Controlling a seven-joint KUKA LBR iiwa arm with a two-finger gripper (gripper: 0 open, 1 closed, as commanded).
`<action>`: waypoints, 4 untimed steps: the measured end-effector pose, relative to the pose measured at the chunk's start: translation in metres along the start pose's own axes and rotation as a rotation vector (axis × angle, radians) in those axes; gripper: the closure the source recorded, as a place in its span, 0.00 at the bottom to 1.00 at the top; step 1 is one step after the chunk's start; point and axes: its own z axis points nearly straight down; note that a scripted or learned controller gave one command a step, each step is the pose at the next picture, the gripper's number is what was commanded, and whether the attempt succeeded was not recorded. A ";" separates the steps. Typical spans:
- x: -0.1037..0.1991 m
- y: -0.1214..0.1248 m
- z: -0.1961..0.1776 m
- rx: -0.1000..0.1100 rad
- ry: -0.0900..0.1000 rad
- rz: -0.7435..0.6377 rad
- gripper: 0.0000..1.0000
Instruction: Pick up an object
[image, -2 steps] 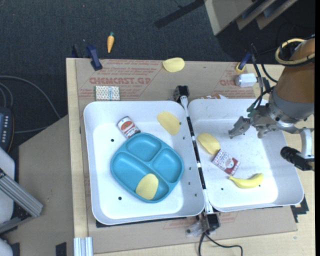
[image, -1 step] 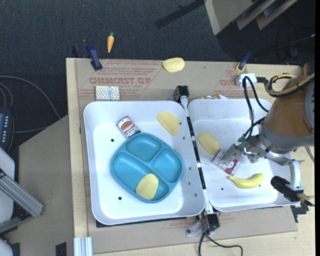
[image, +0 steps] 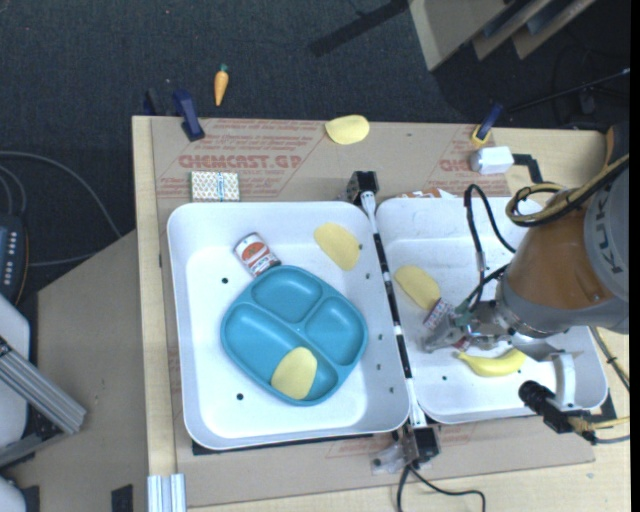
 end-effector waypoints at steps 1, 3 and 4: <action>0.004 0.057 0.000 -0.003 -0.001 -0.001 0.00; 0.016 0.014 -0.010 0.000 0.000 0.000 1.00; 0.077 0.044 -0.123 -0.002 -0.001 -0.001 1.00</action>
